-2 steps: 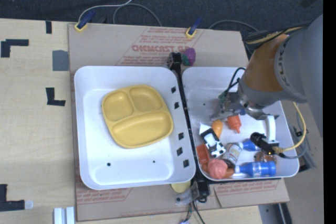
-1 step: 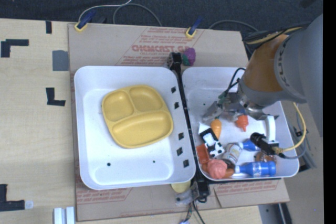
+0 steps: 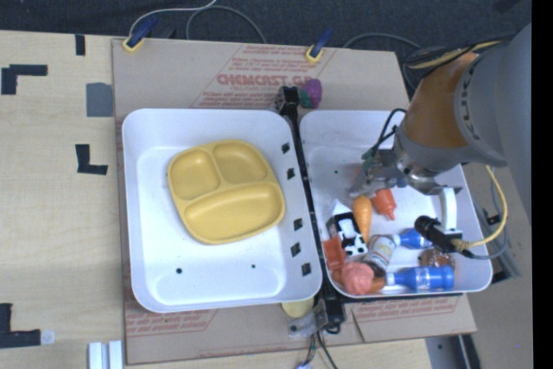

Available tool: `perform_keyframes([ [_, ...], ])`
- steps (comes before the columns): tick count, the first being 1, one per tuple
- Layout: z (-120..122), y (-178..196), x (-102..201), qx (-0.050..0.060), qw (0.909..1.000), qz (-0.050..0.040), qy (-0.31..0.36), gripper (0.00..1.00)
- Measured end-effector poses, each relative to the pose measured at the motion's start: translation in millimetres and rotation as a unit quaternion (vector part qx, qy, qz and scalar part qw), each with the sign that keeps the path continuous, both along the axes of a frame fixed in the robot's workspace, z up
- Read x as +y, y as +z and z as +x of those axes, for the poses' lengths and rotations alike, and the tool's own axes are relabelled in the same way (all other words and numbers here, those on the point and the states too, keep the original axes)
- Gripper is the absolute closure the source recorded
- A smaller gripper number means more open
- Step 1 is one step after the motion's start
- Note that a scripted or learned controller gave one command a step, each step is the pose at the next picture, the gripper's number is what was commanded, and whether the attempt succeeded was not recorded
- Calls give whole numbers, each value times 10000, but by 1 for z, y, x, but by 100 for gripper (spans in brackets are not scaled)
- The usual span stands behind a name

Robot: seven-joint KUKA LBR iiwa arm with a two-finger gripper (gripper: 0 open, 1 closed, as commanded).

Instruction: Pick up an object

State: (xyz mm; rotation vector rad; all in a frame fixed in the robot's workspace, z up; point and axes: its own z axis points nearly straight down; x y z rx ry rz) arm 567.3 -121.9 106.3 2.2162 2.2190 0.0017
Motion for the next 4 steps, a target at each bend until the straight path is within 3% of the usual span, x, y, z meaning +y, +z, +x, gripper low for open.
perform_keyframes([
  [1,0,-1,0,2,10000,0,-1,0],
  [2,27,-22,-18,28,10000,21,2,0],
  [3,44,-15,-64,20,10000,17,-10,0],
  [4,16,40,-95,36,9999,97,20,0],
])
